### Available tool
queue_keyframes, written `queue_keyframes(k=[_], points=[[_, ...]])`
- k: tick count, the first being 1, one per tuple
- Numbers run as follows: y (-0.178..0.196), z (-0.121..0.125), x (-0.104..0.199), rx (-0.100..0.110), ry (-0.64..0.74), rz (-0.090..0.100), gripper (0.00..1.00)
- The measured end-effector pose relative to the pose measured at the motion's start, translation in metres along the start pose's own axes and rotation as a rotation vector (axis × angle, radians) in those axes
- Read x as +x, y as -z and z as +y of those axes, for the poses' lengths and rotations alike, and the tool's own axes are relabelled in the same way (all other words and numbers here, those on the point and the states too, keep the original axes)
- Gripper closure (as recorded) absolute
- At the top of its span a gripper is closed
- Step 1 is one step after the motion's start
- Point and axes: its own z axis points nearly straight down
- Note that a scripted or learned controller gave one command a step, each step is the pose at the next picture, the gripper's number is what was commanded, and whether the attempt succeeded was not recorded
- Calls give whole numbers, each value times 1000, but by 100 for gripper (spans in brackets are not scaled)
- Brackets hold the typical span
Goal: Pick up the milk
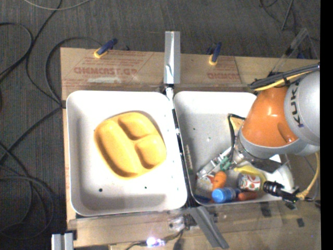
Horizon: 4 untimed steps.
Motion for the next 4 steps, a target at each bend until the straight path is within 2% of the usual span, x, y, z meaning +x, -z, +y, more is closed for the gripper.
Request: queue_keyframes(k=[1, 2, 3, 4], points=[[1, 54, -129, 1, 0, -1, 0], [-25, 61, -59, -9, -428, -3, 0], [-25, 129, -109, -8, -295, -6, 0], [-27, 127, -150, -3, -515, -4, 0]])
